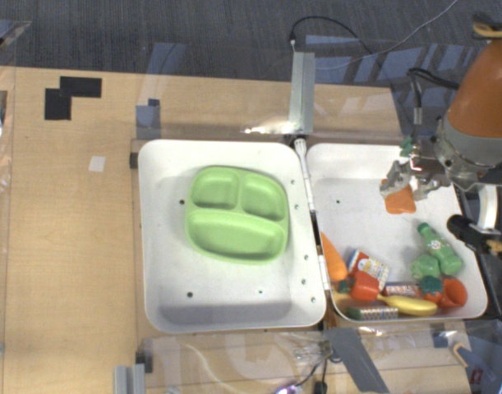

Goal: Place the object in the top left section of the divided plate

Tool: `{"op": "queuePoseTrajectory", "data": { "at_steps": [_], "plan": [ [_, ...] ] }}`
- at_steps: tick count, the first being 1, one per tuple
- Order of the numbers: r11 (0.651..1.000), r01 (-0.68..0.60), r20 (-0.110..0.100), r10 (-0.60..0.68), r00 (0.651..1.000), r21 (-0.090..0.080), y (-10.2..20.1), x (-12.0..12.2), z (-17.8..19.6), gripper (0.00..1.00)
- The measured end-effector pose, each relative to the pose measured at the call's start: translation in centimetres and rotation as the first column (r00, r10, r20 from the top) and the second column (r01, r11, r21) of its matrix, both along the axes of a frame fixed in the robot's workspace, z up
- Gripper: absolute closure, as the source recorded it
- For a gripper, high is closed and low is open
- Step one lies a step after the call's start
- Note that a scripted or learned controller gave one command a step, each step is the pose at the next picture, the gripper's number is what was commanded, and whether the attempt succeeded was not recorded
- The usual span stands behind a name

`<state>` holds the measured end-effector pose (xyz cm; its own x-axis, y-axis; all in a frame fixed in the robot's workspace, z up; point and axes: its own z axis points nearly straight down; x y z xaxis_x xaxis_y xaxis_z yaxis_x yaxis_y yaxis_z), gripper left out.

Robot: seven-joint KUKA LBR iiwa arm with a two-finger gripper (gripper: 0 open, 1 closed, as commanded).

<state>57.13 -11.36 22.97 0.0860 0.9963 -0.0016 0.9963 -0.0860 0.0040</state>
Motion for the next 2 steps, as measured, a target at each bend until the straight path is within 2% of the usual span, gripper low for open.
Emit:
{"op": "queuePoseTrajectory", "data": {
  "at_steps": [1,2],
  "plan": [
    [1.000,-0.014,-0.003,0.014,1.000,0.003,4.7,-4.8,-4.6,1.00],
    [0.999,0.052,0.001,-0.052,0.999,0.002,8.1,2.4,2.3,1.00]
  ]
}}
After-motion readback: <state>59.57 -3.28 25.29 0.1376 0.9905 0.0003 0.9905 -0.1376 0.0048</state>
